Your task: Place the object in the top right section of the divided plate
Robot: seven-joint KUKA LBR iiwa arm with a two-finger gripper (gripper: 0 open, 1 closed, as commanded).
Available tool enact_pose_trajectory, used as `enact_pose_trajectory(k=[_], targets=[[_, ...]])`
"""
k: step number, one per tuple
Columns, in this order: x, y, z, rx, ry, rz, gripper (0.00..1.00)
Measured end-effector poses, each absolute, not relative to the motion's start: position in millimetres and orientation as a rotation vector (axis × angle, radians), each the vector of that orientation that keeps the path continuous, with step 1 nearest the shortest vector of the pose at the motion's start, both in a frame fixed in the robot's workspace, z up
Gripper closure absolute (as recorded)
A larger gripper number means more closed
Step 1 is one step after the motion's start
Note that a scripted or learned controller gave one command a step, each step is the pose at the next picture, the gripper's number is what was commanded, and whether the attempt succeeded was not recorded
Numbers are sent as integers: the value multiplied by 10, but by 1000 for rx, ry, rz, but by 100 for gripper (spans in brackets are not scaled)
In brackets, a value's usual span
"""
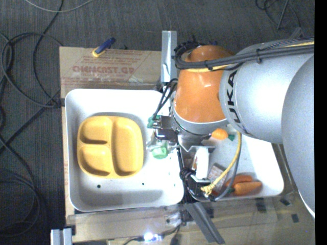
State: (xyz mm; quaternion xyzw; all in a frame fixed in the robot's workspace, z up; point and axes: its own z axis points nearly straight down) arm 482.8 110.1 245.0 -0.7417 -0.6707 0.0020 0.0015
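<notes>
The yellow divided plate [110, 146] lies in the left white bin [127, 194], with two small sections on its left side and one long section on its right. None of its sections holds anything.

Just to the right of the plate, and not touching its rim, the gripper [162, 136] hangs over the same bin's floor, near the wall shared with the right bin [272, 170]. The arm's orange band [202, 93] rises above it and hides most of the wrist. Whether the gripper is spread or pressed together cannot be told (dark fittings and cables crowd the tip from this angle).

A small pale green object [159, 151] sits right at the gripper's lower edge, close to the plate's right rim but outside it. Whether it rests on the bin floor or is pinched is unclear, since the view does not show it gripped.

Further right of the plate, past the arm, the right bin holds a small orange piece [219, 134] and two longer orange pieces [247, 187] lying together. A yellow cable [234, 160] loops down from the wrist above them.

Beyond the plate's far side, a cardboard sheet [117, 68] lies flat with a blue and yellow pen [103, 46] at its edge.
</notes>
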Motion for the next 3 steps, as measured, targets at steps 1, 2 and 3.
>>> enact_pose_trajectory(k=[1, 2, 3], targets=[[4827, 1695, 2655, -2233, -2206, 6, 100], [5154, 1337, 4312, -2112, -2329, 3, 100], [4842, 397, 3912, -2004, -2420, 6, 100]])
